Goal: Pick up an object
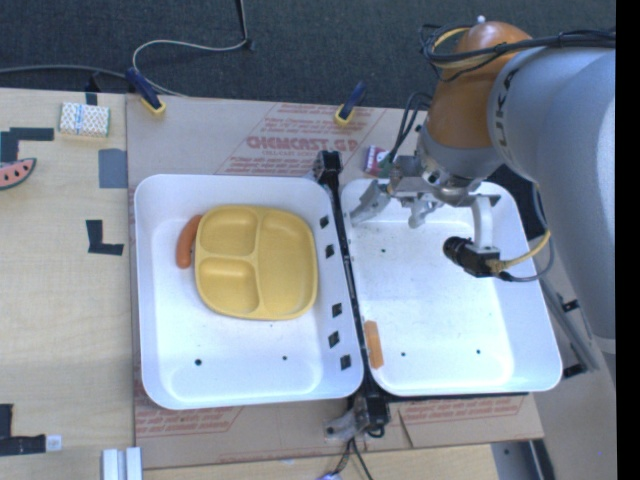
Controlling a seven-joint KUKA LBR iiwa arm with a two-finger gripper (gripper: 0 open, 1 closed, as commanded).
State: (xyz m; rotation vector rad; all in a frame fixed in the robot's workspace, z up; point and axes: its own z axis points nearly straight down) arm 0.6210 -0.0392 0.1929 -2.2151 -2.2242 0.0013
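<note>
A yellow divided plate (256, 261) lies in the left bin (170, 368). An orange sausage-shaped piece (185, 242) rests against the plate's left edge. A small orange carrot-like piece (373, 344) lies in the right bin (500, 358), at its front left by the divider. My gripper (390, 208) hangs over the back left part of the right bin, far from the orange piece. It is open, its fingers (363, 202) spread, with nothing between them.
The bins meet at a ridge with black clips (337, 268). A black fitting on a cable (470, 254) hangs from the arm over the right bin. Behind the bins are two blue-yellow clamps (350, 106) and a small wrapper (375, 156). On the bench at left lie a sponge (84, 119) and a watermelon slice toy (15, 173).
</note>
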